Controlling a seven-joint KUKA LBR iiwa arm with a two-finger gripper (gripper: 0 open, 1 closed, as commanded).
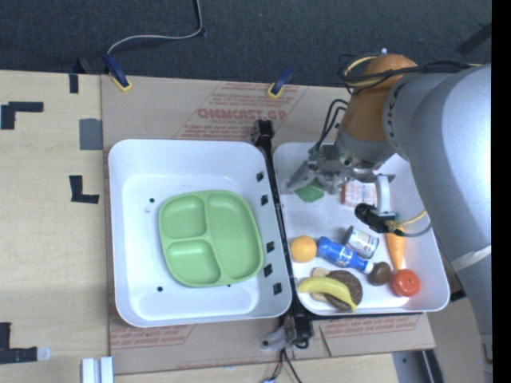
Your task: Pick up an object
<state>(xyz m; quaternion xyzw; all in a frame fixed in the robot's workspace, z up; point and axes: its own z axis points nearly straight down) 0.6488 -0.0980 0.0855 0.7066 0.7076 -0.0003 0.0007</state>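
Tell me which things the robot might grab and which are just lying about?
For the job: gripper, green item beneath it, orange, banana, blue bottle, carrot, tomato.

Just lying about: green divided plate, clamps, cable.

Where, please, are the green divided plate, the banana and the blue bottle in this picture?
green divided plate (210,238): camera view, centre ridge.
banana (327,289): camera view, middle of its curve.
blue bottle (342,254): camera view, mid body.

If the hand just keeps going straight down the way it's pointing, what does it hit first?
Most likely the green object at the upper left of the right bin. The hand sits right over it, pointing down into the bin. Depth is unclear from this view, so how near it already is cannot be judged.
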